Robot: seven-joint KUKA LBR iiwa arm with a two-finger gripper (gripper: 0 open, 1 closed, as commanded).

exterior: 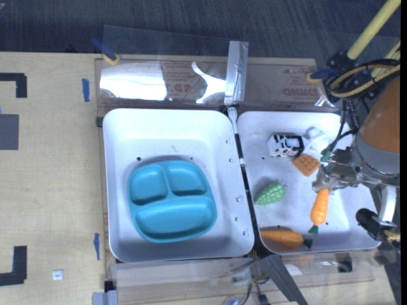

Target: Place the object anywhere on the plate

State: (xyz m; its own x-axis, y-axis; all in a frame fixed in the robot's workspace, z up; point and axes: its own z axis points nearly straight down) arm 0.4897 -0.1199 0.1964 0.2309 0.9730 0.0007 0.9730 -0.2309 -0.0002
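A blue plate [170, 200] with three compartments lies in the left bin [121, 132]. My gripper [327, 182] hangs over the right bin [254, 132], near its right side. A small orange carrot [320, 210] with a green tip lies lengthwise just below the gripper, its upper end right at the gripper's tip. Whether the gripper touches or grips it cannot be made out.
The right bin also holds a green bumpy toy [270, 194], an orange waffle piece [306, 165], a black-and-white toy [286, 145] and a larger carrot [283, 237] at the front wall. A raised divider [240, 170] separates the bins. Cables [356, 75] hang at the back right.
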